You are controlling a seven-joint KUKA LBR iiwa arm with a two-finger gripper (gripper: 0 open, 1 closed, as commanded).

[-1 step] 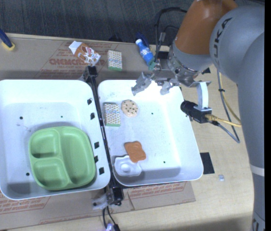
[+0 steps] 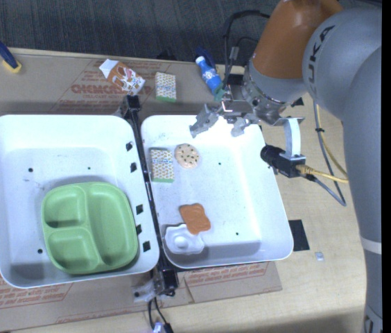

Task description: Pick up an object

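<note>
Where cardboard (image 2: pixel 77 89) lines the bench (image 2: pixel 320 283), 2 bins (image 2: pixel 15 137), fingers (image 2: pixel 220 122) released.

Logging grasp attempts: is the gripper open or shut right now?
Open. The gripper hangs over the right bin's far edge with its fingers spread apart and nothing between them.

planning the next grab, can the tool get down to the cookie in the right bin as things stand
Probably yes. The tool hangs open over the right bin's far edge, and the cookie lies flat just beside it with nothing on top; the patterned packet sits close by but apart.
</note>
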